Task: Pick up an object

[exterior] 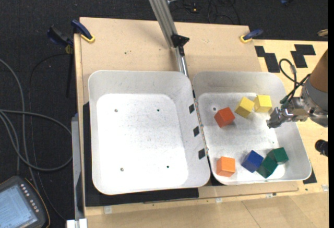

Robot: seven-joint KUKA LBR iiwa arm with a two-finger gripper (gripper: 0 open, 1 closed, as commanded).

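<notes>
The yellow block (pixel 263 103) sits just beside your gripper (pixel 274 119), finger state untellable; its neighbour (pixel 243 107) could spoil the grab.

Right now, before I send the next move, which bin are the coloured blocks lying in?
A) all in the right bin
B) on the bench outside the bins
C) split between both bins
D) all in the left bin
A: the red block, two yellow blocks, orange block, blue block and two green blocks all lie inside the right bin, where the gripper hangs beside the yellow pair.
</notes>
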